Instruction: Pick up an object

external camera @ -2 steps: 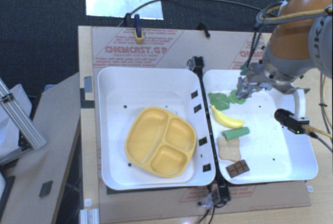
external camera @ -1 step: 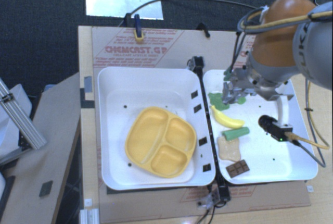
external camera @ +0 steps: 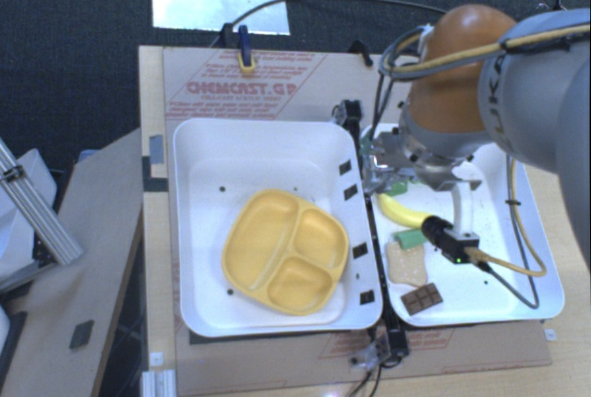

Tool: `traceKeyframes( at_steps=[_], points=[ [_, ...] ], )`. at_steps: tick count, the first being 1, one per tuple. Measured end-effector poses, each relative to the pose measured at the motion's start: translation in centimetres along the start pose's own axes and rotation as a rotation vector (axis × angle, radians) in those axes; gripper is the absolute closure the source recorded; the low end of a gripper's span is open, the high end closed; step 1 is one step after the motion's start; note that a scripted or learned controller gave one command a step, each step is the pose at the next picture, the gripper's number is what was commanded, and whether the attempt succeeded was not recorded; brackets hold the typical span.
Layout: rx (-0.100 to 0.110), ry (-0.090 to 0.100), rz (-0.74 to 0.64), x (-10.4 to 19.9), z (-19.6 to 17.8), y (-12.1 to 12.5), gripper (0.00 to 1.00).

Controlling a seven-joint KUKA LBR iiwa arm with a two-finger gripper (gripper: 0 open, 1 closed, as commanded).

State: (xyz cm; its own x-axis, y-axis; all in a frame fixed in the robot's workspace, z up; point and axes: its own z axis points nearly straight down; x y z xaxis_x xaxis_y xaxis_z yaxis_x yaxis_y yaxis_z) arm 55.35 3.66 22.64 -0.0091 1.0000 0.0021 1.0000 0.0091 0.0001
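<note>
While arm [external camera: 480, 81] hangs over right bin [external camera: 545, 294], jaws sit low by its left wall, just beside banana [external camera: 402, 212]; apart or together, cannot tell. Green piece [external camera: 406, 236], tan slab [external camera: 406, 266], brown block [external camera: 423, 298] lie nearer front. Yellow tray [external camera: 286, 249] in left bin [external camera: 212, 155].

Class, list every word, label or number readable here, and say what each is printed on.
"CHEMCAST GP": red print on the brown sheet.
Smaller red lines around it: too blurred to read.
Letters on the grey arm: only partly in view, unreadable.
</note>
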Motion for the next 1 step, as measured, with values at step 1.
traceKeyframes(
  at_steps=[1],
  points=[
    [0.000, 0.000, -0.001, 5.21, 1.10, -1.02, 1.00]
  ],
)
